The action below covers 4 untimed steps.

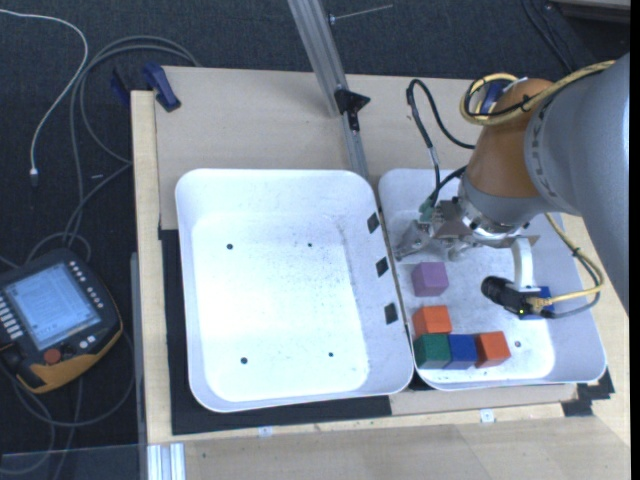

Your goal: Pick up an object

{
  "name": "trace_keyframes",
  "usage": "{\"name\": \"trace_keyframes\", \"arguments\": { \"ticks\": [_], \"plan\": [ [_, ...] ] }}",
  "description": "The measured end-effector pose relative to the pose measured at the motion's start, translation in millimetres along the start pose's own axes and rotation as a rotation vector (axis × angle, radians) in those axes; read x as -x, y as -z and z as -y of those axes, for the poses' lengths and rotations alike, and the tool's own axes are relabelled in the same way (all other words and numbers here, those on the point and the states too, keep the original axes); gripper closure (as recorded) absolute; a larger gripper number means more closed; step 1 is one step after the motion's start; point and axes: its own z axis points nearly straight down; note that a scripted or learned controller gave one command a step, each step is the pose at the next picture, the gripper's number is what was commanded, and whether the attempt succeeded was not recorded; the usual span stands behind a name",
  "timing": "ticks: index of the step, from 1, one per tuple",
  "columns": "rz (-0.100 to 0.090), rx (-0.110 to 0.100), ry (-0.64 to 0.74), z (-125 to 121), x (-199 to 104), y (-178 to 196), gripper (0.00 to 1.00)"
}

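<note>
Two shallow white bins sit side by side on the table (250,98). We list the left bin (200,193) as the larger in view, its floor speckled with small dark marks. In the right bin (570,363) we count five small blocks. A purple block (430,277) lies toward the middle of the bin, just near of the arm's end. An orange block (432,320) sits nearer still, apart from the purple one. Along the near wall we record a row of three, touching or almost so: a green block (432,350) at left, a blue block (462,349) in the middle, and a second orange block (492,347) at right. The first orange block sits directly behind the green one. The jaws (435,230) hang low over the far-left part of the right bin, just beyond the purple block; we see no block between them, and we cannot tell how far apart they stand. A black handheld controller with a lit screen (55,313) lies on the floor at far left.
</note>
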Motion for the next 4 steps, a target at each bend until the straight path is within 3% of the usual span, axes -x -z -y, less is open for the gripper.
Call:
{"name": "trace_keyframes", "arguments": {
  "ticks": [1, 2, 3, 4],
  "plan": [
    [0.002, -0.006, -0.01, 57, 8, 0, 0.0],
    [0.002, 0.001, -0.009, 54, 7, 11, 1.0],
    [0.0, 0.008, 0.0, 84, -77, 104, 1.0],
    [0.0, 0.004, 0.001, 30, -172, 99, 1.0]
  ]
}}
